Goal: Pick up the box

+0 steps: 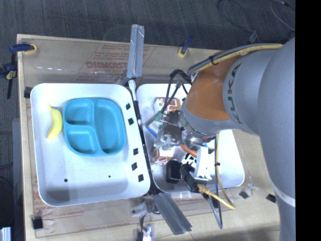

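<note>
Smooth grey arm (256, 89), orange band, over cluttered right bin (233, 172).

bench (75, 59): pale wood top, red print | left bin (85, 185): white, lying on bench | right bin (233, 169): white, touching left bin | clamps (22, 48): blue, on bench's far edge

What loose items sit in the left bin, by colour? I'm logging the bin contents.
Blue: 1, the divided tray
Yellow: 1, the banana
Total: 2, both in the left bin, banana beside the tray.
</note>
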`<action>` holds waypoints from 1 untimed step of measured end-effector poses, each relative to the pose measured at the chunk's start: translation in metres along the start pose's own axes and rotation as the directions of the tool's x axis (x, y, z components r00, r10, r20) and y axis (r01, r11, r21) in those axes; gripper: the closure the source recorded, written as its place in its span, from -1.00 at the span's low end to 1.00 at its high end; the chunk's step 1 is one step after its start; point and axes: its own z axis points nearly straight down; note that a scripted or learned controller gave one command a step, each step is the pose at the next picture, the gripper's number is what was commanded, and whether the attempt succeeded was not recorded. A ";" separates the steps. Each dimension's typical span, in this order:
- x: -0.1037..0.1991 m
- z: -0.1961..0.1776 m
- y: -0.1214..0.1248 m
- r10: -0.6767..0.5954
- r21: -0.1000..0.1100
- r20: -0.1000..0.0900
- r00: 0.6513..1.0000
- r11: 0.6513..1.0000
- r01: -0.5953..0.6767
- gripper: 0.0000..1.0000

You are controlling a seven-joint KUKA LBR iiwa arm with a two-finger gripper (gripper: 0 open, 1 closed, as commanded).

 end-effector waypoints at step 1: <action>0.075 -0.003 -0.024 0.091 0.000 0.001 0.996 0.996 -0.091 1.00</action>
